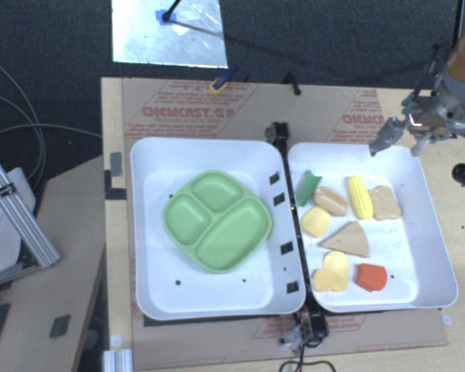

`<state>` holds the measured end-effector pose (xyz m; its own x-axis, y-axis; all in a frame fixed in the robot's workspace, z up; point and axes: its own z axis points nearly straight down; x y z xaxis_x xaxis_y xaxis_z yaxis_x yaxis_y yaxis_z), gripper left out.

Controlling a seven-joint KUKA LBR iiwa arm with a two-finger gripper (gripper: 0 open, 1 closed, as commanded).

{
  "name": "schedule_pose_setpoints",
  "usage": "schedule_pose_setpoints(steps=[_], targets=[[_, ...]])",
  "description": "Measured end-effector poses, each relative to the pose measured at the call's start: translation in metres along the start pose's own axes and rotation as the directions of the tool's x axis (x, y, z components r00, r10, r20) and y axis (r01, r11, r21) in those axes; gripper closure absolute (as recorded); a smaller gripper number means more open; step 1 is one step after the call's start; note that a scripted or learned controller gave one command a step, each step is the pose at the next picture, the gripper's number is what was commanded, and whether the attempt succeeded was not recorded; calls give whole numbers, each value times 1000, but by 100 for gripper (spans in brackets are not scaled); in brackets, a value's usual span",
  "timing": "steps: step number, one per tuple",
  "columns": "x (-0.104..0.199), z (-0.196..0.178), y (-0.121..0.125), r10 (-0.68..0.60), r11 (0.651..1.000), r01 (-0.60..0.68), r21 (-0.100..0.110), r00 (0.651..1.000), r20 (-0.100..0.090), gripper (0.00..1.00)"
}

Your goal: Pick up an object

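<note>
Toy food pieces, eight, lie loose in the right bin (430, 231), none lifted. Taking the corn (360, 197) as landmark: a yellow cob, upright near the bin's far middle. Just left of it, touching or nearly so, a tan bun (330, 200); farther left, by the divider, a green leaf (307, 187). Just right of the corn, a pale biscuit (384, 202). Below and left, a yellow lump (315, 222); directly below, a tan wedge (348, 239). Farther below, at the near side, a yellow pear-like piece (331, 272) and, right of that, a red block (371, 277). Gripper (401, 136): above and right of the corn, over the bin's far right corner, fingers spread, nothing between them. Well left of the corn, in the left bin (151, 208), a green three-section plate (217, 221). Both bins sit on a brown printed board (194, 111).
</note>
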<state>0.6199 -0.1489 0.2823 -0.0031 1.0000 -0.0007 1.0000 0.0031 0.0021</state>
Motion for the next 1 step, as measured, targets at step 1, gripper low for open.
schedule_pose_setpoints(steps=[1], targets=[[-60, 152, 5, 6, 1000, -6, 11, 1000, -1, 0]])
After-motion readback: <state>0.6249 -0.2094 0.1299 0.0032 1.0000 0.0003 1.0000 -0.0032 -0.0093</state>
